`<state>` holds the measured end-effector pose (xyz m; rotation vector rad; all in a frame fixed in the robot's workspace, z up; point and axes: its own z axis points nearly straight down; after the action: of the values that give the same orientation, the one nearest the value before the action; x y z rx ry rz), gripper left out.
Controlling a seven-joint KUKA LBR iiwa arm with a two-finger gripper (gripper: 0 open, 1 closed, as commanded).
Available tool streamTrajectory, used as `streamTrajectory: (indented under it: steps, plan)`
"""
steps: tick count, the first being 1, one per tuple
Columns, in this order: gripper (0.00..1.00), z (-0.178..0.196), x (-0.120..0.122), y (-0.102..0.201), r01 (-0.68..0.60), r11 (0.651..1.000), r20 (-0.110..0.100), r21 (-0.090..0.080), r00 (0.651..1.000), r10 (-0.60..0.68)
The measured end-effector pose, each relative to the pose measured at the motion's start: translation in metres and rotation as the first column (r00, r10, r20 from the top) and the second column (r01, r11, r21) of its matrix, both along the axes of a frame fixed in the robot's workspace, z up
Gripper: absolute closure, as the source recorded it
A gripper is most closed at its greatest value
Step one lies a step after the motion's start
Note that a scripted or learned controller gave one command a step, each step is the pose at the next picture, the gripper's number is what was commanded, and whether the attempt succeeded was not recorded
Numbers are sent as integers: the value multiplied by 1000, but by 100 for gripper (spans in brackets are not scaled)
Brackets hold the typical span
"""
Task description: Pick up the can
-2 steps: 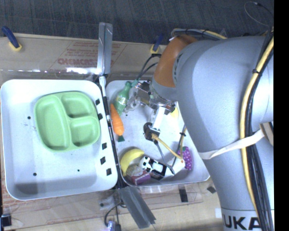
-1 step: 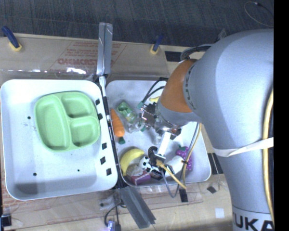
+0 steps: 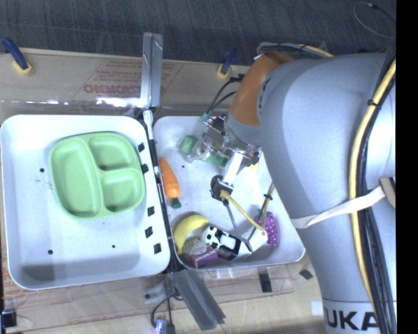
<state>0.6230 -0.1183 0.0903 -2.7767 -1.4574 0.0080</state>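
Note:
A small green can [image 3: 188, 145] lies near the back left corner of the right bin [image 3: 195, 127]. My gripper [image 3: 207, 146] hangs just to the right of the can, very close to it or touching it. The grey arm with its orange band [image 3: 247, 103] comes in from the right and covers the bin's right part. Whether the can sits inside the gripper is hidden by the wrist hardware.
An orange carrot [image 3: 169, 178] lies by the right bin's left wall. At that bin's front sit a yellow fruit [image 3: 188, 229], a black-and-white toy [image 3: 214, 239], a pink item [image 3: 203, 258] and purple grapes [image 3: 270, 229]. A green divided plate [image 3: 97, 175] rests in the left bin [image 3: 28, 256].

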Motion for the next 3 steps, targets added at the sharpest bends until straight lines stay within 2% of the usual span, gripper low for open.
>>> streamTrajectory:
  steps: [1,2,3]
  plan:
    - [100,9,-1,3,-12,1000,-6,2,1000,12]
    - [100,184,33,30,-164,986,4,-1,986,164]
    - [100,192,33,32,-174,985,-2,1,985,174]
